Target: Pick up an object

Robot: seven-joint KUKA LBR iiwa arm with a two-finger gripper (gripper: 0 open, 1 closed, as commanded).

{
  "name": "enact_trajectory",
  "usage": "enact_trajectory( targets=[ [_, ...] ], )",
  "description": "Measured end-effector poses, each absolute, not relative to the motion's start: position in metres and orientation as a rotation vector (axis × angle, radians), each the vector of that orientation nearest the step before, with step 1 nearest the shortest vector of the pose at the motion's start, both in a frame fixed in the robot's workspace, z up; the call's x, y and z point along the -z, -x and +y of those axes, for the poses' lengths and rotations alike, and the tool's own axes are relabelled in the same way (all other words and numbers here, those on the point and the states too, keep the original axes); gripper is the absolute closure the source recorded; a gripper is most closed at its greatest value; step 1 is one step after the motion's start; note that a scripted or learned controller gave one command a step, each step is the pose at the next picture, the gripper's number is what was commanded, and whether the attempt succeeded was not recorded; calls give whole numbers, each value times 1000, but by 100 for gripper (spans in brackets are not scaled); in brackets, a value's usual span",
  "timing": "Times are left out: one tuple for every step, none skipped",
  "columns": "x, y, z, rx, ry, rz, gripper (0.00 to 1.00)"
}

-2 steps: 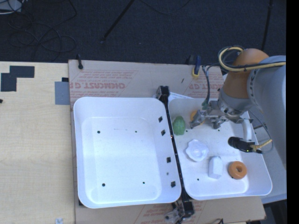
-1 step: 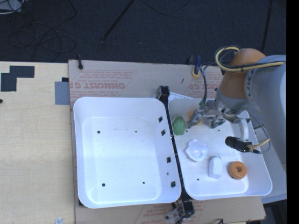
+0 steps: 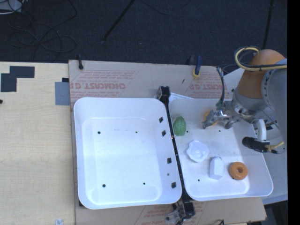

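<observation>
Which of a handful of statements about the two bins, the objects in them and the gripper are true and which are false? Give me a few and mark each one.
1. The orange ring lies in the right bin. True.
2. The green object sits in the left bin. False: it lies in the right bin, beside the divider.
3. The gripper is over the right bin. True.
4. The gripper holds the orange ring. False: the ring lies on the bin floor, apart from it.
5. The white block lies beside the orange ring. True.

The two bins [image 3: 89, 111] look like smooth, slightly glossy white plastic. Under them lies matt brown cardboard [image 3: 117, 76], and the bench [image 3: 33, 144] looks like pale wood.
</observation>
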State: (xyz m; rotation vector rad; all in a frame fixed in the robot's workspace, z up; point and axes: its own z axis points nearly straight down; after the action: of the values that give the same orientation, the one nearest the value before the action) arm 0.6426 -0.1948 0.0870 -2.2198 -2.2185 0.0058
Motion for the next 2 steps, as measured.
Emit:
enact_trajectory(
  targets=[
    [-87,-644,-173,-2,2217,-2221,0],
    [-184,-645,-216,2,2229,-2225,0]
  ],
)
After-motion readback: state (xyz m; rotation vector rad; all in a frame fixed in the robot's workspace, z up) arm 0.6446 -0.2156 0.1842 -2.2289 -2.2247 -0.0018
